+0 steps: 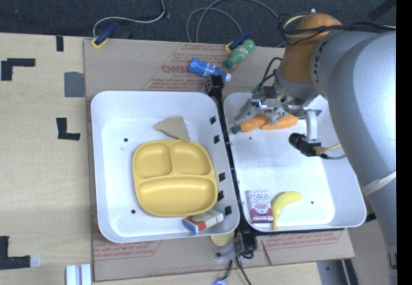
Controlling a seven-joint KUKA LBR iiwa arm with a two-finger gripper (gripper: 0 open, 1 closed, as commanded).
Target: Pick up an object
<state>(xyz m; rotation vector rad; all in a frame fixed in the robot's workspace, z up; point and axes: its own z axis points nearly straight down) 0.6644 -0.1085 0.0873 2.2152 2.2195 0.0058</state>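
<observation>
Nearest, at the front of the right bin, a banana lies just beside a small red-and-white packet. In the left bin a small carton sits at the front edge, touching a yellow divided plate that fills the middle; a tan wedge lies just behind the plate. Farther back in the right bin, the jaws are down at an orange carrot near the divider. Whether the jaws are spread or pinching the carrot cannot be told. The grey arm comes in from the right. Beyond the bins, on the desk, lie a blue bottle and a green bottle
</observation>
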